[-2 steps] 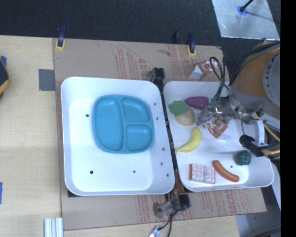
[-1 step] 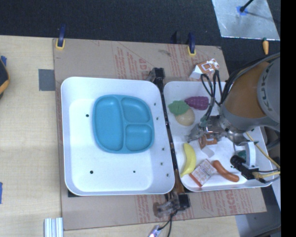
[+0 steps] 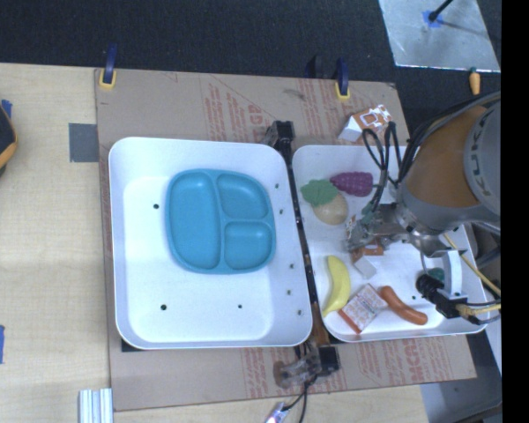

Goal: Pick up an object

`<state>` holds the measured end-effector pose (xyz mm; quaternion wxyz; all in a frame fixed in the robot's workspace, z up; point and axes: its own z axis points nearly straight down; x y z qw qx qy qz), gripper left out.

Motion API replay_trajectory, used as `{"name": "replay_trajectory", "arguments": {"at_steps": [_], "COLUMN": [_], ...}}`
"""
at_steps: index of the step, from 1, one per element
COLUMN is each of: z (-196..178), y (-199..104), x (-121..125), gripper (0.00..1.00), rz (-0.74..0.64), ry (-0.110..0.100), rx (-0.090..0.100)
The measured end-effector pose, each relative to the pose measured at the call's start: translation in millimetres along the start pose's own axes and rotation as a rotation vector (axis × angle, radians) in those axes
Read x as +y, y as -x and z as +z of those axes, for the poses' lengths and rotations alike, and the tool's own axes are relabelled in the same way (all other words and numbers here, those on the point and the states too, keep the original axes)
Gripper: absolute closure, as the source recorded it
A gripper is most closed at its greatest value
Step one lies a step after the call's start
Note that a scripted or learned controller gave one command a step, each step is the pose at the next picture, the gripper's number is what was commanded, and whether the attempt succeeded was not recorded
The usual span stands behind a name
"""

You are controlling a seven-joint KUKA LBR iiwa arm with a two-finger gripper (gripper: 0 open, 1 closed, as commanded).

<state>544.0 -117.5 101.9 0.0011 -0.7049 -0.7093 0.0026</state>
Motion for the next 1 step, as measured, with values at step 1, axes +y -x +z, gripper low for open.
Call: {"name": "replay_trajectory", "arguments": {"at_steps": [1], "z": [-90.8], "y": [-60.2], "x": [9.2], "gripper": [1.0], "rz": [0.001], "ry": [0.004], "rx": [0.003]}}
